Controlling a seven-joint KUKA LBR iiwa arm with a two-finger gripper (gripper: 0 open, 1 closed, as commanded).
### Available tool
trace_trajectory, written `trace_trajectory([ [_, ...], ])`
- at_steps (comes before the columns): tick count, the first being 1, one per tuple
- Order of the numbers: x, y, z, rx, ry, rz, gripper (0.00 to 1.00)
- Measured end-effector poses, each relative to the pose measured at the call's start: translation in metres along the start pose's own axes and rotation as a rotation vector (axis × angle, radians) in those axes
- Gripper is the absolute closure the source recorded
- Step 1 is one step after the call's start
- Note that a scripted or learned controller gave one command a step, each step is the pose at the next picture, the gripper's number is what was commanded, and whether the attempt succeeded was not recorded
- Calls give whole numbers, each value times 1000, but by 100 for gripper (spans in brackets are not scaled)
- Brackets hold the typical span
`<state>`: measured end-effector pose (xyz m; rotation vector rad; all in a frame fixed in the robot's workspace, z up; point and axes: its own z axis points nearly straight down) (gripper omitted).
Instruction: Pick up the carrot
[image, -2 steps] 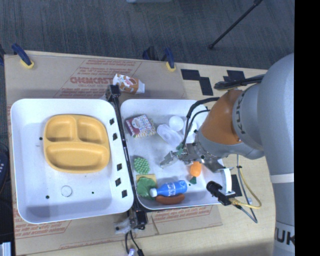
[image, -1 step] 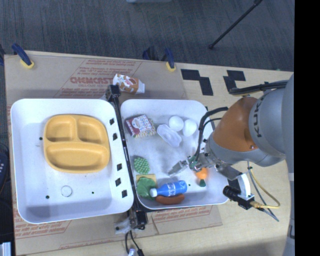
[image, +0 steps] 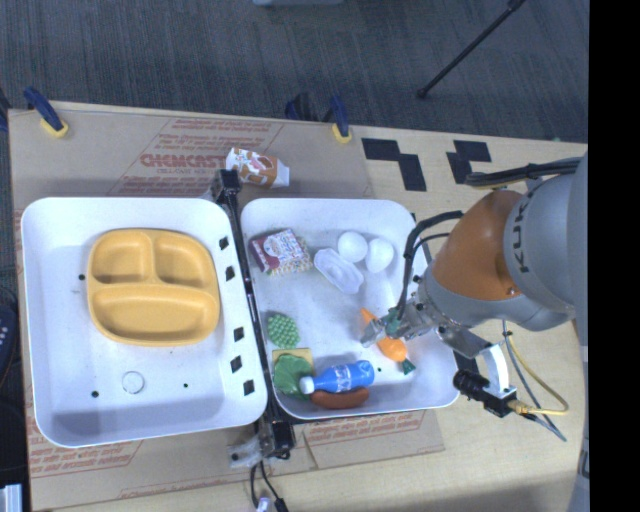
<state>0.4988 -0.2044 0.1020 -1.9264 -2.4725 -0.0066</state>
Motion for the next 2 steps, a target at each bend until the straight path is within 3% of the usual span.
trace_trajectory([
  [1, 0, 42, -78, 0, -7, 298, 100],
  [2, 0, 42, -78, 0, -7, 298, 0],
])
